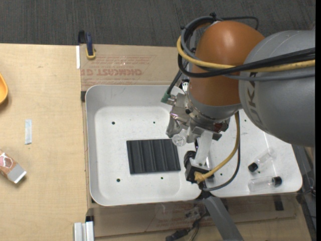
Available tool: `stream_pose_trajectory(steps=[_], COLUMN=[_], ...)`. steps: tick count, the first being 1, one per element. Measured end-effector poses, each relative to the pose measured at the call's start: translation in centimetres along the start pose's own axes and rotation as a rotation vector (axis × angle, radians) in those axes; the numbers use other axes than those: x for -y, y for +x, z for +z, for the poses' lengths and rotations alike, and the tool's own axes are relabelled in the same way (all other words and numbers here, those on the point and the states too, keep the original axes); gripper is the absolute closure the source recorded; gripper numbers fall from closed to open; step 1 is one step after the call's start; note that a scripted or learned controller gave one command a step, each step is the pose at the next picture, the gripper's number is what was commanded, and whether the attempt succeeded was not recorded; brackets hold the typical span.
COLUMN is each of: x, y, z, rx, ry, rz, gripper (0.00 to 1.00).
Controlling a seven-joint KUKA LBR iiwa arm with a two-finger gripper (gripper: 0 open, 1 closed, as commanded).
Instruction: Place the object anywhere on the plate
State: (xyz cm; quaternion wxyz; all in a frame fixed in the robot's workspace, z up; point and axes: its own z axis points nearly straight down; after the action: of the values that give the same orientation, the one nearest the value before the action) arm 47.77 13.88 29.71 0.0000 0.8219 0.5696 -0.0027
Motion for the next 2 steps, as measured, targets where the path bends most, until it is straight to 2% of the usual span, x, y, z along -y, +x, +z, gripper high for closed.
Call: stream_pose_trajectory(steps=[1,2], x=[-0.75,-1.03], y=[-1.97,-2.67], z=[-0.01,-0.19], rx=[0.001,0.000], ry=[0.001,0.000], rz=[-0.062,-0.117], gripper=[1.00,1.00])
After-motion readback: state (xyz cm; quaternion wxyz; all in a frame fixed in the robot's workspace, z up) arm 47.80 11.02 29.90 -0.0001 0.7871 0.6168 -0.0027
